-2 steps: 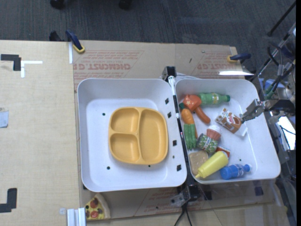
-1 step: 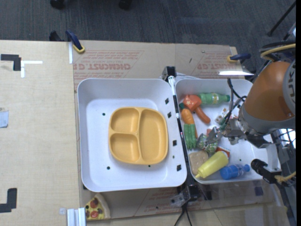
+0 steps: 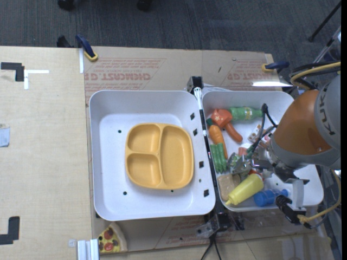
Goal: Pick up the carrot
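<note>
Carrot (image 3: 216, 135) is lying untouched by the right bin's (image 3: 303, 199) left wall. Gripper (image 3: 240, 164) is hovering just below it, finger state unreadable. Approach step, seemingly; next calls for shifting over the carrot.

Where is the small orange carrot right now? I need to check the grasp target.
The small orange carrot lies in the right white bin, near its left wall, just above the green beans and below the orange-and-red toy.

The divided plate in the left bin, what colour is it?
Yellow-orange all over; the plate shows plainly in the camera view.
</note>
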Controlling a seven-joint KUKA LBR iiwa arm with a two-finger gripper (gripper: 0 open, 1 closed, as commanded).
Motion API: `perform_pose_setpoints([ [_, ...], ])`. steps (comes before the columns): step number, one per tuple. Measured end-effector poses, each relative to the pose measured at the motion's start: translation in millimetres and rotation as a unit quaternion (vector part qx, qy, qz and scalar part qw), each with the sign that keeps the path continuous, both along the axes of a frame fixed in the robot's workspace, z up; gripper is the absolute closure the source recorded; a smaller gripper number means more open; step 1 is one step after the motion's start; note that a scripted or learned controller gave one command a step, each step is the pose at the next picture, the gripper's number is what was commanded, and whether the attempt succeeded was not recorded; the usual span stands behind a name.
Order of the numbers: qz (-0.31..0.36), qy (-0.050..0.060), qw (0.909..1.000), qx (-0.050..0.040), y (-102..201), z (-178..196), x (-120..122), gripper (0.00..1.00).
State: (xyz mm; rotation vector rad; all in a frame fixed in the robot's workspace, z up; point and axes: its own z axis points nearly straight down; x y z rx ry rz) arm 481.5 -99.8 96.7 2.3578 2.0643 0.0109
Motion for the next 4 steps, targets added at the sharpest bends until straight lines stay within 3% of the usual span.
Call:
perform_pose_setpoints([
  [1, -0.076, 0.004, 0.9971, 0.0005, -55.6, -4.8, -3.1, 0.0],
  [2, -0.203, 0.006, 0.9792, 0.002, -3.3, -5.8, -3.4, 0.0],
  [3, -0.452, 0.004, 0.8922, 0.0021, 107.3, 94.3, 5.7, 0.0],
  [4, -0.522, 0.006, 0.8527, 0.0008, 93.0, 95.5, 103.7, 0.0],
])
